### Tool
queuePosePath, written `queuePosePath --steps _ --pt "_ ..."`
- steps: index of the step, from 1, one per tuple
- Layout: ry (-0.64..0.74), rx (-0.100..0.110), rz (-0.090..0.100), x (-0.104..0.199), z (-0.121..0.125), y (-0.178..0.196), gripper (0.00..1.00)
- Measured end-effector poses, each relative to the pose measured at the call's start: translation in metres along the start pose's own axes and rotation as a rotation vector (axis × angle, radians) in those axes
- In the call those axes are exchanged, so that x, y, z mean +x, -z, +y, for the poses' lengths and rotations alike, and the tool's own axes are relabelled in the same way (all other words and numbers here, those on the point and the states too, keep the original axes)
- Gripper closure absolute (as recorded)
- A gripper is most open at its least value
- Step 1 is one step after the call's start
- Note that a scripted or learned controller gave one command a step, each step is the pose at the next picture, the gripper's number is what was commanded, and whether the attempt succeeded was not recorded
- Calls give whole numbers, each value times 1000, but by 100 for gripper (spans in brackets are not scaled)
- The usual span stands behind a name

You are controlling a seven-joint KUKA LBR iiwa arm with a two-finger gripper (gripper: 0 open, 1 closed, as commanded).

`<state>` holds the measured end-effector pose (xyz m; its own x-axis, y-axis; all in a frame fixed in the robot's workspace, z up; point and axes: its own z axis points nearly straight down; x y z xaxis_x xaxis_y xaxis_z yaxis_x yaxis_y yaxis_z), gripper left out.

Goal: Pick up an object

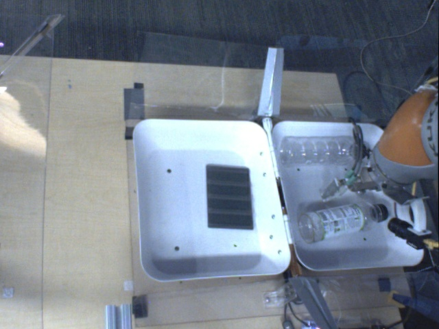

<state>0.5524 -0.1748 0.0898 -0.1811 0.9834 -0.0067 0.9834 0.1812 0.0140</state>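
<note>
A clear bottle (337, 221) lay on its side in the right bin (302, 139), its label print too small to read. The arm (410, 139) reached in from the right, its tool (343, 184) just above the bottle; its state could not be told. The left bin (158, 184) held a dark ribbed pad (229, 196).

Clear glossy plastic bottle (334, 221) with paper label, smooth white plastic bins (158, 184), matt wooden bench (68, 204).
</note>
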Motion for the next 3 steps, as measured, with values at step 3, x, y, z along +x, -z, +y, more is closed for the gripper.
queuePosePath --steps 3 --pt "23 70 7 -39 85 -7 0"
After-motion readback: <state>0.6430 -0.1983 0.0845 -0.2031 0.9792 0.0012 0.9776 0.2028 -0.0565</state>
